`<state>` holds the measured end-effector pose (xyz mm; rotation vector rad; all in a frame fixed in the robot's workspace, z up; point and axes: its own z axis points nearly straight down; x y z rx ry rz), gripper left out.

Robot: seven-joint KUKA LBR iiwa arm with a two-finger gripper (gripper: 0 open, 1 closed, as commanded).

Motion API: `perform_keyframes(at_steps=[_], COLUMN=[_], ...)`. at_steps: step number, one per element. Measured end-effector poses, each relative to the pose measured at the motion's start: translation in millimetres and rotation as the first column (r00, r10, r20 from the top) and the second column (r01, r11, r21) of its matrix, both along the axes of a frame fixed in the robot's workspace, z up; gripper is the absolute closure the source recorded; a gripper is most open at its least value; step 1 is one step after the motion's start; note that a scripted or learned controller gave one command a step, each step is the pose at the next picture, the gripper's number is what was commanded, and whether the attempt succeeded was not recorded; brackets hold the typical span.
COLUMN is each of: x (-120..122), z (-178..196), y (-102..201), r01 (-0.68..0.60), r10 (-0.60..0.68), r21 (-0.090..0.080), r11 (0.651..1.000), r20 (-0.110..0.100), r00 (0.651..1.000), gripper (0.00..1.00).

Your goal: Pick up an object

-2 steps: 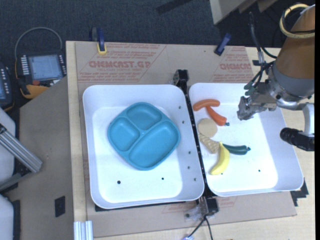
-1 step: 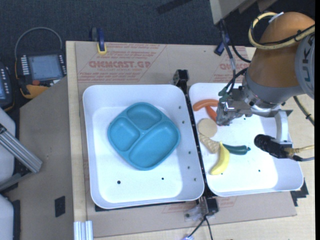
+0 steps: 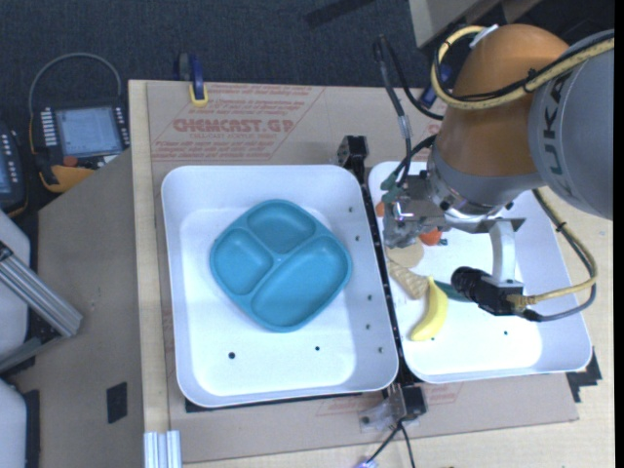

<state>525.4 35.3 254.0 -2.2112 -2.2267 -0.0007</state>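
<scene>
One gripper (image 3: 402, 230) hangs low above the right bin (image 3: 507, 354).

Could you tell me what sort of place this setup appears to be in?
Most likely a robotics lab bench for grasping trials: an industrial arm reaches over two white bins, a teach pendant lies beside the bench, and the props are toys, like a blue divided plate and banana.

Setting around me. My desk (image 3: 107, 222) is topped with brown cardboard sheets, one printed in red lettering (image 3: 234, 123) near its far edge, where a blue-and-yellow clamp (image 3: 196, 79) grips it. Dark blue carpet (image 3: 146, 18) covers the floor beyond. At far left, a handheld pendant (image 3: 86, 131) with a lit screen lies ringed by its black cable. An aluminium rail (image 3: 34, 286) crosses the lower left.
</scene>
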Motion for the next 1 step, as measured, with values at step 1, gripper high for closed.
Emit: perform_keyframes(at_steps=[1], x=[7.7], z=[-10.4], y=[49.5], r01=[0.001], r10=[-0.001], r21=[-0.001], r11=[1.000], r20=[0.002], r00=[1.000], gripper=[1.00])
